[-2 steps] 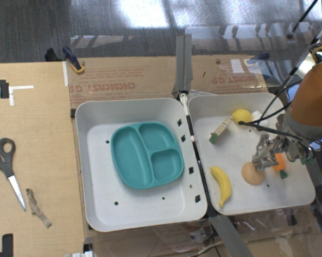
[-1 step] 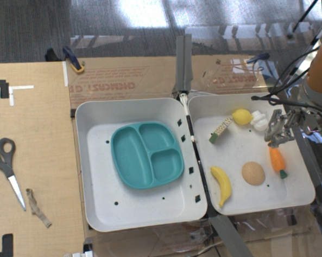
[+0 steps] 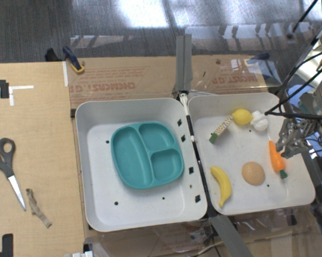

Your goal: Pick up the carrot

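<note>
The carrot (image 3: 275, 156) is orange with a green stub at its near end. It lies on the floor of the right bin (image 3: 239, 202), close to the bin's right wall, pointing roughly toward and away from the camera. My gripper (image 3: 286, 144) reaches in from the right edge and sits low just to the right of the carrot's upper half, right against it or nearly so. The metal parts blur together there, and I cannot make out whether the carrot is between them.
The right bin also holds a lemon (image 3: 241, 116), a white lump (image 3: 259, 122), a small yellow-green stick (image 3: 220, 131), a brown egg-shaped item (image 3: 253, 173) and a banana (image 3: 222, 185). A teal divided plate (image 3: 148, 154) lies in the left bin (image 3: 94, 200). Scissors (image 3: 5, 167) rest on the bench at left.
</note>
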Controlling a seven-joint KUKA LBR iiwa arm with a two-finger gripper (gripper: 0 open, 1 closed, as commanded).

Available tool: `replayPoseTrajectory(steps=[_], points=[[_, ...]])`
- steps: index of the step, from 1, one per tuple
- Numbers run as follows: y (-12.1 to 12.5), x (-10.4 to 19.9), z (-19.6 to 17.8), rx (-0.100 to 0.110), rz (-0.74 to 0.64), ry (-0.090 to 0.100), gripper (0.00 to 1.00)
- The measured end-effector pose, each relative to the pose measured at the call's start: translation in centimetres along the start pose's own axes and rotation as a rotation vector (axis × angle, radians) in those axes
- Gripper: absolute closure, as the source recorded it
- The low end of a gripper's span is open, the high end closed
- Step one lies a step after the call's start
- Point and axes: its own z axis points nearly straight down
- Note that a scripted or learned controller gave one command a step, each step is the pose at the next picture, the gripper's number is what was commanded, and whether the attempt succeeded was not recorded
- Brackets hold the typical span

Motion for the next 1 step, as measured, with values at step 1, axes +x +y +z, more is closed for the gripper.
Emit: replayPoseTrajectory(steps=[1], points=[[3.62, -1.34, 1.22, -0.002, -0.296, 0.0, 1.0]])
